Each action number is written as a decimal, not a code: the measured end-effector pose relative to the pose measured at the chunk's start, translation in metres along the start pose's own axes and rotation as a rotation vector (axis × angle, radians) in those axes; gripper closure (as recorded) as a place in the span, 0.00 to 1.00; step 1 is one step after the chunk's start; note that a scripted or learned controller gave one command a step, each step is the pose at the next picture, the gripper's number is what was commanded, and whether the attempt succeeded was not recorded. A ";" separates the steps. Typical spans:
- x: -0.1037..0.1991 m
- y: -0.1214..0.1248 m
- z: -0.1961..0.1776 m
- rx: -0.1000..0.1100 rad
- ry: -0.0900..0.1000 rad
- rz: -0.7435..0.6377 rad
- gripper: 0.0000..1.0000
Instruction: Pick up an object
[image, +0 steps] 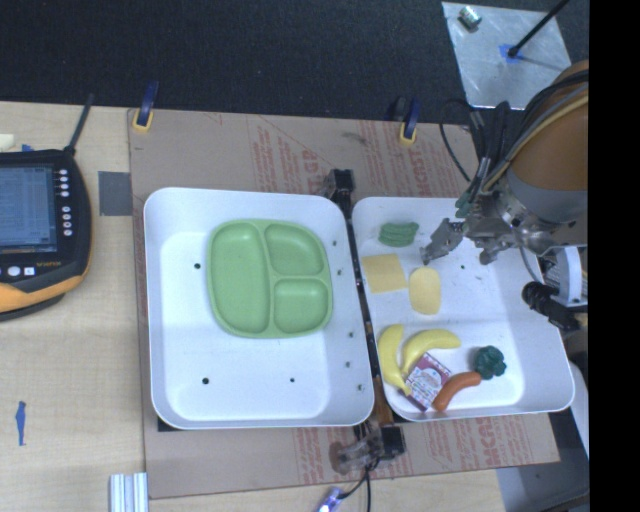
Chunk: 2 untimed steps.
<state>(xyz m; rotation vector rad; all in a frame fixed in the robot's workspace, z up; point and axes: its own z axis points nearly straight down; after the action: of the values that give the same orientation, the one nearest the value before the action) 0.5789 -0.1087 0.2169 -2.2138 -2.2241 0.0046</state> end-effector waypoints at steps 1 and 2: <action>-0.017 0.005 0.126 0.001 -0.001 0.000 0.00; -0.019 0.005 0.115 0.001 -0.004 -0.004 1.00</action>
<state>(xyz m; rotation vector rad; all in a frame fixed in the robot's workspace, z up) 0.5839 -0.1273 0.1017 -2.2108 -2.2295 0.0105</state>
